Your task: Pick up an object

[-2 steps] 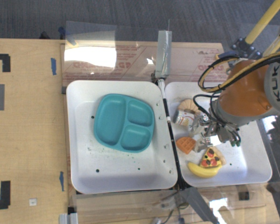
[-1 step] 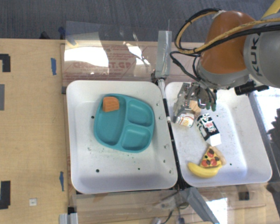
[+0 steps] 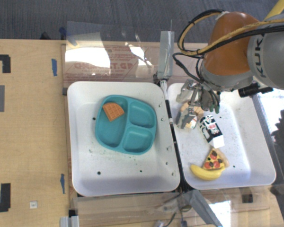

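Fingers [image 3: 191,111] – spread or shut, I cannot tell – hang over the right bin's [image 3: 255,174] far-left corner, near a small cow-patterned carton [image 3: 211,128]

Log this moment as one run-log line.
end effector: low in right bin | grasp: unconfirmed | banana, pizza slice: near front | waffle: on teal tray

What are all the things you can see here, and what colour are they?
Bins: two, white, side by side on the bench.
Tray: one, teal, three compartments, in the left bin.
Waffle: one, orange-brown, in the tray's upper-left compartment.
Carton: one, black and white, middle of the right bin.
Pizza slice: one, red and yellow, right bin, near the front.
Banana: one, yellow, just in front of the pizza slice.
Arm: one, grey and orange, reaching in from the right.
Claw: one, metal, over the right bin's upper left.
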Controlling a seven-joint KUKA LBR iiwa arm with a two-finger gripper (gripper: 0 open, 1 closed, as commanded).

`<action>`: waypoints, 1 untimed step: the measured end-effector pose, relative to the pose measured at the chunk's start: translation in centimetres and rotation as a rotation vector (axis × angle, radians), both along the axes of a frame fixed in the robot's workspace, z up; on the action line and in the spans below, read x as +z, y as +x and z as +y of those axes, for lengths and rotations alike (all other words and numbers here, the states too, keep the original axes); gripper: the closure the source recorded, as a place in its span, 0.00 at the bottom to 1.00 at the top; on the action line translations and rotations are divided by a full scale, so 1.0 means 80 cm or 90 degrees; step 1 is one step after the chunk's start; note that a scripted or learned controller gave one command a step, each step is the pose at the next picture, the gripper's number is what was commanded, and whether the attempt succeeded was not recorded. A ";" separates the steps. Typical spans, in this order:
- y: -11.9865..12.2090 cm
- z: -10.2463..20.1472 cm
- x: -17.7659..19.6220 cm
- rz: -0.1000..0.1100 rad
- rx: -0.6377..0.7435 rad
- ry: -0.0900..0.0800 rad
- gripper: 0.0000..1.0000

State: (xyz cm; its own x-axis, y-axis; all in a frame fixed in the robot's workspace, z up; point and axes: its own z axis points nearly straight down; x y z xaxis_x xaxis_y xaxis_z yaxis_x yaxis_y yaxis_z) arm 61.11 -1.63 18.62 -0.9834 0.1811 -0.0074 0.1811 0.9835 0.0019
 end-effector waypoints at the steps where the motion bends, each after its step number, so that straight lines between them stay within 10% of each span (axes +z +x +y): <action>1: -0.030 0.035 -0.001 0.004 -0.354 0.002 0.00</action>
